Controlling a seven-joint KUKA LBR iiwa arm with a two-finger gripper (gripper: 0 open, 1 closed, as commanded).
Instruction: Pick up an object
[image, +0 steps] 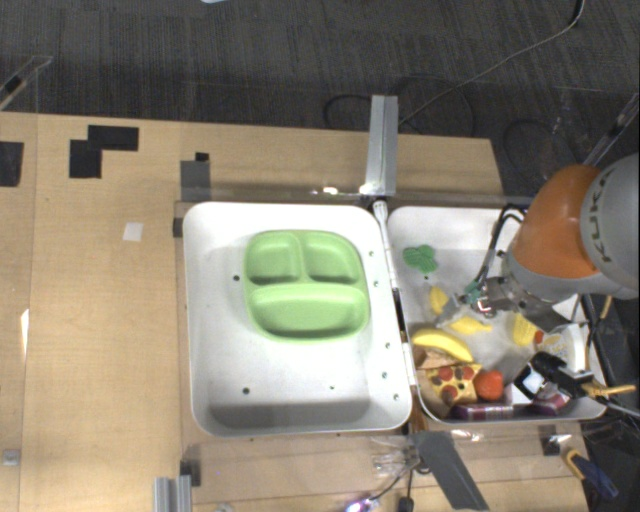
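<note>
Light wooden desk carries two shallow white bins, side by side and touching: left bin, right bin. Black patches on desk at far left. Small white square near left bin.

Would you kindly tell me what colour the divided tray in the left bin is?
Light green. The tray shows plainly in the camera view, lying in the white left bin.

We see a light green, three-compartment plastic plate lying in the shallow white left bin. Black rectangular markers sit on the tan wooden bench well to its left.
</note>
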